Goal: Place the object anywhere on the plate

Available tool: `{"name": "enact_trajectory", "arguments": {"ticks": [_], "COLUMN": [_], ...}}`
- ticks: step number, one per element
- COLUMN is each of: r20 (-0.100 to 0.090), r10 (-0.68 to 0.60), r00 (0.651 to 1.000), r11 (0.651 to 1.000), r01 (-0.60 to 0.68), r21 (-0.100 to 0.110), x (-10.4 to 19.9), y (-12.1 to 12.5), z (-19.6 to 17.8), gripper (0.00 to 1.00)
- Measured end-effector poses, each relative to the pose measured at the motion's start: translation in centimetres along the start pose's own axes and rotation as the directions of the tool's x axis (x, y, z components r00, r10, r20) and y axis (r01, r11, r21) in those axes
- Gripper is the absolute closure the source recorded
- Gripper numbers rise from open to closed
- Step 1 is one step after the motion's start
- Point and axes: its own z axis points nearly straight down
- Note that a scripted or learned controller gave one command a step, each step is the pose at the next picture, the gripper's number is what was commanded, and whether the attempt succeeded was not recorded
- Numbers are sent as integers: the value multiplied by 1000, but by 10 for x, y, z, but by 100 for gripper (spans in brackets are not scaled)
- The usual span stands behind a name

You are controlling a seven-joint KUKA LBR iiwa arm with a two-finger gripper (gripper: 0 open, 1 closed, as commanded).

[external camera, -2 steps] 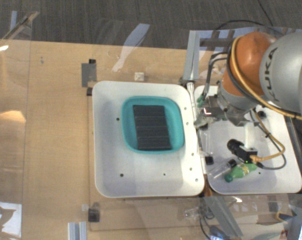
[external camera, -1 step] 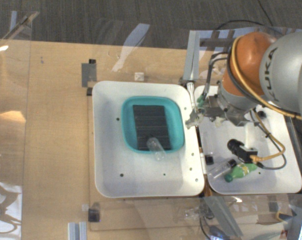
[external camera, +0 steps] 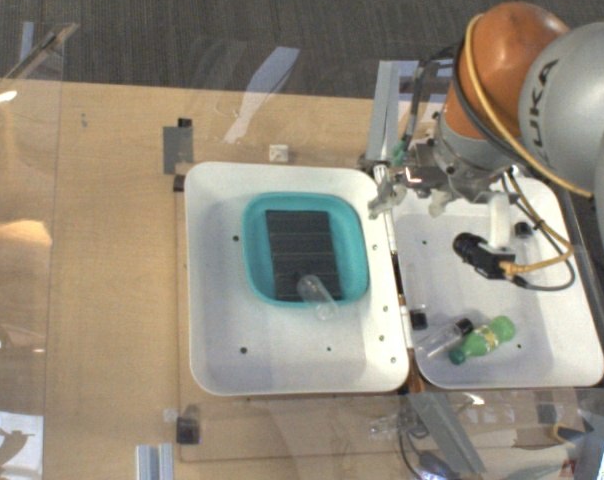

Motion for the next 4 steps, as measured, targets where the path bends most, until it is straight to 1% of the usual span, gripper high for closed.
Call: {"name": "enact_trajectory", "arguments": {"ticks": [1,2,3,4], "r20": [1,0,0,1], "r10": [-37,7,30,21], "r00": [999,1000,1000,1000], "r11": [999,1000,1000,1000], "r01": [37,-7,-30,-21], "r21": [3,2,1,1], "x": [-48,-55,-51,-103], "y": [62,-13,-49,-58], "z": [26,53,50,63], "gripper": [0,0,0,0]}}
